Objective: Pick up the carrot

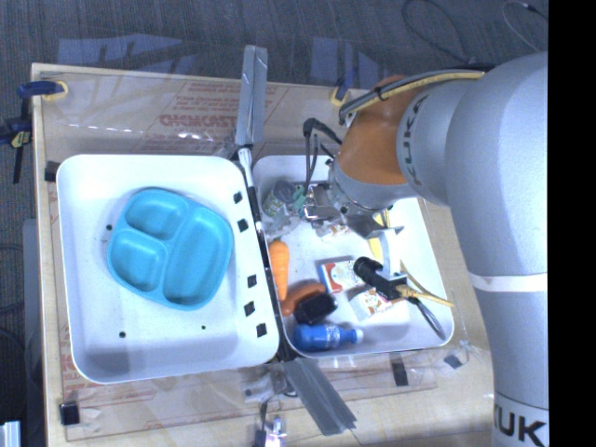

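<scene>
Hovering over the right bin [438, 329], my gripper [312, 208] sits up-bin of the carrot [278, 261] along the left wall. Finger state: cannot tell. Step: approach; next, descend squarely onto it.

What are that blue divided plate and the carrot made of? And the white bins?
The blue divided plate looks like moulded plastic, matte, one even colour with rounded compartment edges. The carrot is likely a plastic toy: uniform orange, smooth, though a real one cannot be ruled out. The white bins appear to be thin formed plastic, slightly glossy, with rounded corners.
</scene>
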`<move>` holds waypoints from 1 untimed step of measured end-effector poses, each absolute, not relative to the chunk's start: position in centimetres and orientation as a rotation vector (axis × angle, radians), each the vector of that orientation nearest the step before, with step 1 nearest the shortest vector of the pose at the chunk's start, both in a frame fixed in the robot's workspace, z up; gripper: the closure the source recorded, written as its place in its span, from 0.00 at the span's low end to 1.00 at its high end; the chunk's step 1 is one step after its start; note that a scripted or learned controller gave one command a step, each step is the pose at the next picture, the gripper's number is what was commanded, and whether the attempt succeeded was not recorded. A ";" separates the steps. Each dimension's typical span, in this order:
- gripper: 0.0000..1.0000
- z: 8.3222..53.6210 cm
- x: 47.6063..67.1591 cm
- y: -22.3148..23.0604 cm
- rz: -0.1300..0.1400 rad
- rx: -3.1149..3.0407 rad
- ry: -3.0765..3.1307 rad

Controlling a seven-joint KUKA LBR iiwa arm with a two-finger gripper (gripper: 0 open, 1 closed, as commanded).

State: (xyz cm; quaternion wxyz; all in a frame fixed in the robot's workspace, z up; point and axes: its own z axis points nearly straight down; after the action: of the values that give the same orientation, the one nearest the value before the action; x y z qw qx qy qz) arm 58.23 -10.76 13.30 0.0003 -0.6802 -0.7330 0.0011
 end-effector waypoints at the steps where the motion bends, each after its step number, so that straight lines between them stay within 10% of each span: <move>1: 0.00 9.1 56.0 -12.6 0.006 -2.148 -2.291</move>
State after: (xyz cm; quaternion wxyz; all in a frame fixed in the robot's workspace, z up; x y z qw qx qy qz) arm 56.01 -12.63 9.12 0.0007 -0.6841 -0.7294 0.0018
